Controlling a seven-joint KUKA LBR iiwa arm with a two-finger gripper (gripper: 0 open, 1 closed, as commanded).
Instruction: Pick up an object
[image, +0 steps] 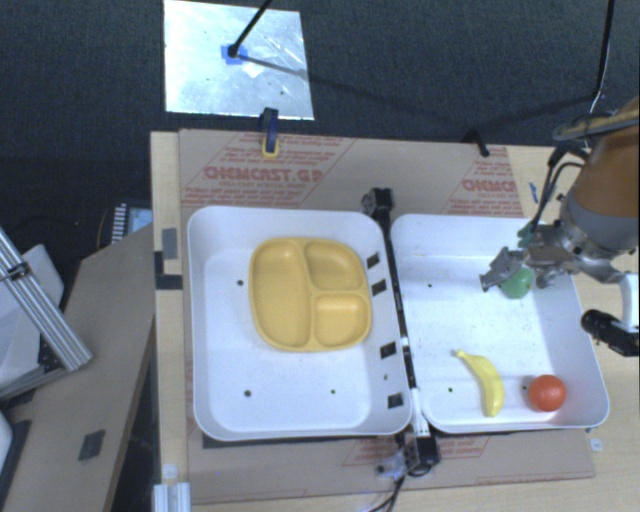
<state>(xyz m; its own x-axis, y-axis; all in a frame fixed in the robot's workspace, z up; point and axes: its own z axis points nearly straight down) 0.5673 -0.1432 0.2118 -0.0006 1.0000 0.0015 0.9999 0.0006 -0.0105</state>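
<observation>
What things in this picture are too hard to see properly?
Green thing, camera view: the gripper covers its top, so its shape is unclear.
Arm, camera view: cut off by the right edge.
Orange-red ball, camera view: too small to name the fruit.

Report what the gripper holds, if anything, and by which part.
Cannot be told. The gripper sits right over the green object in the right bin, covering its upper part.
</observation>
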